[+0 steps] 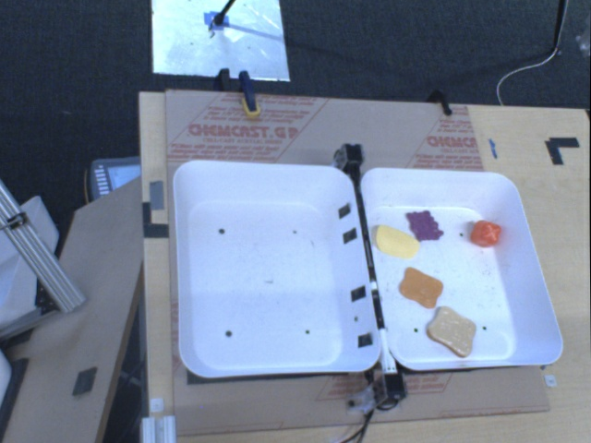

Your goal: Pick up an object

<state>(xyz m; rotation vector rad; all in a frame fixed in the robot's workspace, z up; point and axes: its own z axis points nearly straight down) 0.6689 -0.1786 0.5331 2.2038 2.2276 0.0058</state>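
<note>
1. We judge the pick not yet begun: five objects lie in the right bin [531, 275], namely yellow piece [396, 242], purple piece [425, 224], red piece [486, 233], orange piece [421, 287], tan piece [452, 330]
2. Gripper state: we cannot tell
3. Next, we would descend over one well-separated piece

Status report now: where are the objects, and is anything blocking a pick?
Five items in right bin: yellow piece, purple piece, red piece, orange piece, tan piece. All lying apart. Nothing covering them.
</note>
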